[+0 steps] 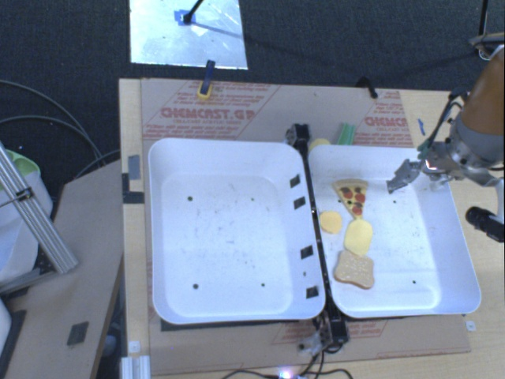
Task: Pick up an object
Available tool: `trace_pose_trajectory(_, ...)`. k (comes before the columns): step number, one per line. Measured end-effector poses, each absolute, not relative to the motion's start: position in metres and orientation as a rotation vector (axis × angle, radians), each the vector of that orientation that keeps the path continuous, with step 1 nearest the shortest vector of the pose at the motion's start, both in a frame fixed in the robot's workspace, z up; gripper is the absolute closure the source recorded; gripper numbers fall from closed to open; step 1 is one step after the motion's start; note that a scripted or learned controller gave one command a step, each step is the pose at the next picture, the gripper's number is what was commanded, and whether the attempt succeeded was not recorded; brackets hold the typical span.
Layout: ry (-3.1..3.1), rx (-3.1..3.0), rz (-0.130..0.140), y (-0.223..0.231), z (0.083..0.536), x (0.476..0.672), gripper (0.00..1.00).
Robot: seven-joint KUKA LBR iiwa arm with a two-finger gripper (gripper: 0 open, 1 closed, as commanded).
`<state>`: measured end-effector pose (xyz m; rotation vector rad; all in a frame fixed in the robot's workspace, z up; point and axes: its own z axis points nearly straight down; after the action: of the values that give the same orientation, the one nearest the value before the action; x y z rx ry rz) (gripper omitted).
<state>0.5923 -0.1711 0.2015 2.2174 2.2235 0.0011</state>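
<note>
The toy pizza slice [352, 195] looks light, stiff, flat; pinch its edges. Gripper [397, 181] fingers: state unclear.

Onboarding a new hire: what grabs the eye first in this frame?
A cluster of toy food in the right bin: a pizza slice, a round yellow piece, a pale yellow piece and a bread slice, all near its left wall. The gripper hangs over that bin's upper part, right of the pizza slice.
</note>
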Motion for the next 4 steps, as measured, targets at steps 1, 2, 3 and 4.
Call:
trace_pose_trajectory(1, 2.233, 2.215, -0.001, -0.142, 0.096, 0.635, 0.00)
trace_pose_trajectory(2, 2.235, 2.215, 0.000, -0.079, 0.083, 0.600, 0.00)
trace_pose_trajectory(3, 2.225, 2.217, 0.003, -0.084, 0.095, 0.603, 1.00)
trace_pose_trajectory(4, 2.225, 2.216, 0.003, -0.084, 0.095, 0.603, 0.00)
